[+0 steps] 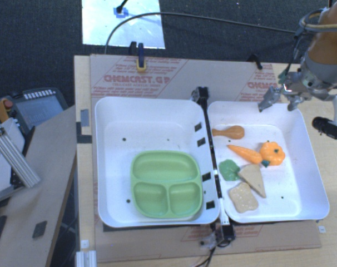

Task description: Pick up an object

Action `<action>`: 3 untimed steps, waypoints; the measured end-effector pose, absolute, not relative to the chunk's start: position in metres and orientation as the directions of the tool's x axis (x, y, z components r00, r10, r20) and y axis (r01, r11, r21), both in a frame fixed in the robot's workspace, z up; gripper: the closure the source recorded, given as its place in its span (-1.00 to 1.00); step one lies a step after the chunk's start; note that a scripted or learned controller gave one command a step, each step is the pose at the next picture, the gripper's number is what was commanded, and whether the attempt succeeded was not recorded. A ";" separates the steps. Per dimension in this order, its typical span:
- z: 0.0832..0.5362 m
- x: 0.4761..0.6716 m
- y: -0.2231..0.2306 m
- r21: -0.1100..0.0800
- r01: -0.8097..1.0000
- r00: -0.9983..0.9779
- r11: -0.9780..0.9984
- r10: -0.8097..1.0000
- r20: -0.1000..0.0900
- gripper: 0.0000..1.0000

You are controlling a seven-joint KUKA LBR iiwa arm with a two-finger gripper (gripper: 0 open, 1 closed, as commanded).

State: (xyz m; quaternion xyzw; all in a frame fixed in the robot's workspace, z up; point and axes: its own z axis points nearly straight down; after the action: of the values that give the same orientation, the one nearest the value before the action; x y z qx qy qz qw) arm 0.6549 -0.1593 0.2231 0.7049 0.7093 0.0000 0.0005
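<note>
Gripper (280, 100) hovers over right bin (310, 149) rim at 12 o'clock, fingers spread, nothing between them. Toy food clustered mid-bin: drumstick (229, 132), carrot (244, 153), orange pumpkin (272, 153), green piece (229, 169), wedge (253, 179), cracker (243, 197). Likely light, rigid, smooth plastic; carrot best pinched across its middle. Green piece's shape unclear; arm cut off at 3 o'clock.

"CHEMCAST GP" in red, repeated, on brown board (157, 74) under the bins

place: robotics lab | evidence: teach pendant (38, 111) on side table | taped cardboard bench (157, 77) | cables (213, 20)
</note>
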 end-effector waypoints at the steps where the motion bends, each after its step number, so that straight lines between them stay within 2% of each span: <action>1: 0.181 0.656 -0.154 0.000 1.000 -0.007 0.007 1.000 0.000 -1.00; 2: 0.119 0.657 -0.152 -0.001 1.000 -0.007 0.007 1.000 0.000 -1.00; 3: 0.134 0.659 -0.152 0.006 1.000 -0.008 0.008 1.000 -0.001 1.00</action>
State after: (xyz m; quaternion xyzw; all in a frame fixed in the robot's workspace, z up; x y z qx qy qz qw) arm 0.6589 -0.1518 0.1339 0.7041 0.7101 0.0017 0.0025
